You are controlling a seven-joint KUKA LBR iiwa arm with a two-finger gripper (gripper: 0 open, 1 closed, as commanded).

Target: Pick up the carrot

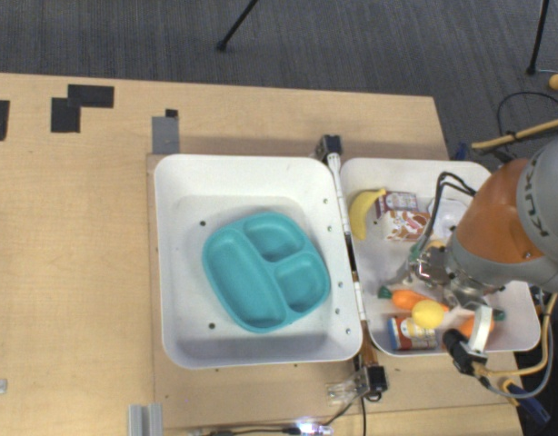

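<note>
Wooden bench (70,271) bearing two white bins (184,334)

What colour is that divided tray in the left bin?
Teal, plain, no pattern: the divided tray, seen in the camera view.

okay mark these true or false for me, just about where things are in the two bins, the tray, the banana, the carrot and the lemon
1. The teal tray lies in the left bin. True.
2. The banana lies on the teal tray. False: it is in the right bin, near its upper left corner.
3. The carrot is in the right bin. True.
4. The lemon sits far from the carrot, in the other bin. False: it is right beside the carrot.
5. The tool hangs over the right bin. True.
</note>
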